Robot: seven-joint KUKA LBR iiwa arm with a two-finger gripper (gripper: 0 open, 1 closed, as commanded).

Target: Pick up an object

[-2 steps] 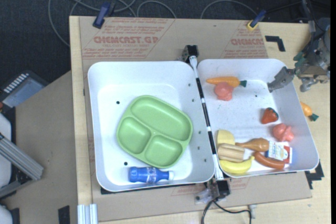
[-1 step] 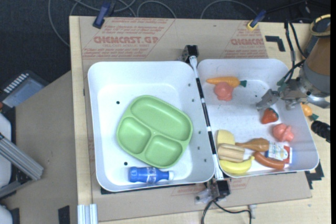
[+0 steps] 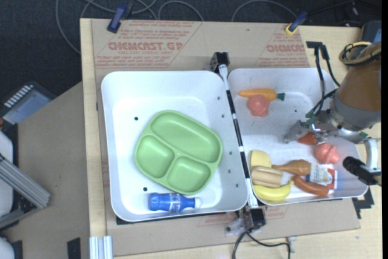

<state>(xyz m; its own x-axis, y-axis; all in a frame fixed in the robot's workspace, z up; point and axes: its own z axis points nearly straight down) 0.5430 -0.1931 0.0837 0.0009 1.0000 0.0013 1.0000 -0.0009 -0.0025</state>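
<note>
The gripper [image 3: 298, 132] sits low in the right bin [image 3: 276, 79], just beside a small red item [image 3: 307, 139]. Jaw state cannot be determined. A carrot [image 3: 259, 94] lies farther back in that bin.

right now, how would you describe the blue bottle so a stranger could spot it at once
Look at the left white bin, the one with the green divided plate in it. Below the plate, along the bin's near wall, lies the blue bottle on its side. It is the bin's one blue thing, with a white label.

Grey arm [image 3: 357, 94] (orange-banded) reaches left, wrist lowered.
</note>
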